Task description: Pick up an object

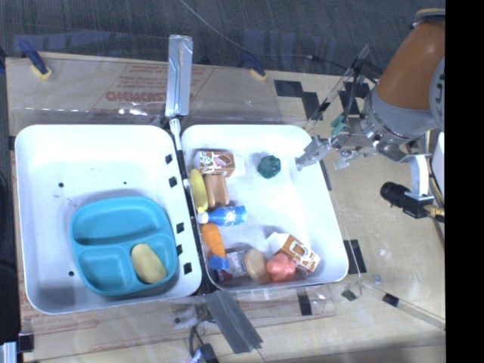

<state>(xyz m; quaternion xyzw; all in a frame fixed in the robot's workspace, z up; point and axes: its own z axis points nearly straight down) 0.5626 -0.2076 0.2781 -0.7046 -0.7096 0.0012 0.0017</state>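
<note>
The right bin (321, 195) holds several small items. There is a teal ball (268, 165), a brown and white packet (215, 159), a yellow banana (197, 189), a brown sausage (217, 192), a blue and white bottle (226, 216), an orange carrot (213, 240), a pink fruit (280, 268) and an orange and white carton (299, 252). My gripper (324, 156) hangs over the bin's right rim, to the right of the teal ball. Its fingers are spread open, with nothing between them.
The left bin (45, 165) bears a blue divided tray (113, 229) with a yellow potato-like object (149, 263) in its lower right compartment. A metal post (178, 74) stands at the back between the bins. Cables run behind the gripper.
</note>
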